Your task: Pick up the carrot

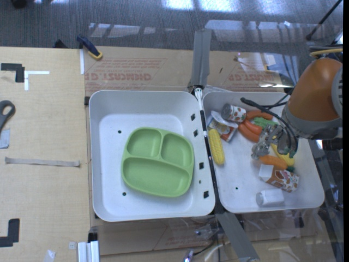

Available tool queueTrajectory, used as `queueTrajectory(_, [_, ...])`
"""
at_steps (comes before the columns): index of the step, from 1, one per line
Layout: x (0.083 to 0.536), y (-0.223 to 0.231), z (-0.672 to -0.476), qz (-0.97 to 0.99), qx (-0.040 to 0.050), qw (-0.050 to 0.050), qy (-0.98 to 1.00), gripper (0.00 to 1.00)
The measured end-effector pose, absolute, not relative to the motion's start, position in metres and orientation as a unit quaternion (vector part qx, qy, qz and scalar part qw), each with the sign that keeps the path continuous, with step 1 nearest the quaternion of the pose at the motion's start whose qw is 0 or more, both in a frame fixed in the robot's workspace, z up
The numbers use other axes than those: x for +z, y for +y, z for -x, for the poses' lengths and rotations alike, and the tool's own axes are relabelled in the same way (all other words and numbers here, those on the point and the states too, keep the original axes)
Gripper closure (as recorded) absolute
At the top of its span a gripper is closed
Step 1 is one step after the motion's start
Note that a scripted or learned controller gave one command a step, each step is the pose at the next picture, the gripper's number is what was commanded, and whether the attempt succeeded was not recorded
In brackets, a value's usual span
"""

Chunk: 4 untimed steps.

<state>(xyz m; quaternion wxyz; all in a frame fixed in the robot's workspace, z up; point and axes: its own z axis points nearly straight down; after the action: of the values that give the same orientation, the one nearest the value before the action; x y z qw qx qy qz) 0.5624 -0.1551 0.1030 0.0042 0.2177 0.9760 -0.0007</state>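
In the right bin [305,201], the pincer [271,145] hovers low among toy food; its grip state cannot be told. The carrot [251,129] lies just beside it, toward the corn [217,147]. A clean grasp probably needs centring across the carrot's middle, avoiding neighbours.

Two white bins [98,162], one green plate [158,162], one corn cob [217,146], two carrots [251,130]

A green plate [158,162] sits mid left bin [98,162] — a corn cob [217,146] lies by the right bin's [240,201] left wall, a white cylinder [269,197] near its front edge.
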Motion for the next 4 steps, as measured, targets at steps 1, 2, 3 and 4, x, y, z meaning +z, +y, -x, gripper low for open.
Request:
queueTrajectory(1, [0.103,-0.155,-0.562,-0.218,-0.0006,0.004,0.976,0.0])
queueTrajectory(2, [0.093,-0.146,-0.527,-0.217,-0.0003,0.001,0.976,0.0])
queueTrajectory(3, [0.092,-0.095,-0.541,-0.39,0.0,0.001,0.921,0.0])
queueTrajectory(4, [0.093,-0.141,-0.479,-0.338,0.0002,0.002,0.941,0.0])
